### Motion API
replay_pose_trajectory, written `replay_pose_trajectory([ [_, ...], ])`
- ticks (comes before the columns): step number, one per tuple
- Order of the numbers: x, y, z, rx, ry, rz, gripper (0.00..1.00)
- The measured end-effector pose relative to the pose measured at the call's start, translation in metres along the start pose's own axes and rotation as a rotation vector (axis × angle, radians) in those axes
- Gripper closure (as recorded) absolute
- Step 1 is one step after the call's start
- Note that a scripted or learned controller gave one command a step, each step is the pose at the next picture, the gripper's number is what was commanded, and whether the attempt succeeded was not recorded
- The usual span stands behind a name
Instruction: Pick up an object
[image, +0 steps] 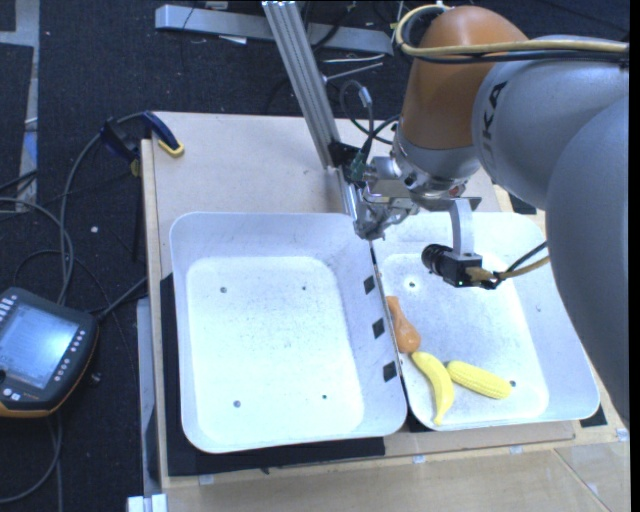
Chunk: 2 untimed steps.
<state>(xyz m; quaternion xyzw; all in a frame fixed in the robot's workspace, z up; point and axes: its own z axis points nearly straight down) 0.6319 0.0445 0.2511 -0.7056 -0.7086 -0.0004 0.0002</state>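
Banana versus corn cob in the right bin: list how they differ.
The banana is curved and smooth plain yellow; the corn cob is straight, with a bumpy surface. The banana runs mostly up and down in the view, nearer the bins' divider; the corn cob lies slanted to its right, their upper ends close together. Both are yellow, lying flat in the right bin.

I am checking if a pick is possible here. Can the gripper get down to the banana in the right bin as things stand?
Probably yes. The banana lies uncovered in the right bin, and nothing stands above it. An orange object and a yellow corn cob lie close beside it, so the fingers have little room. The gripper hangs over the bin's far corner.
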Motion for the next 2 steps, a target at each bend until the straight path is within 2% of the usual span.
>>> replay_pose_trajectory([
  [1, 0.0436, 0.011, 0.0205, 0.002, 0.0, 0.001, 1.0],
  [2, 0.0414, 0.0113, 0.0193, 0.001, -0.001, 0.004, 0.0],
])
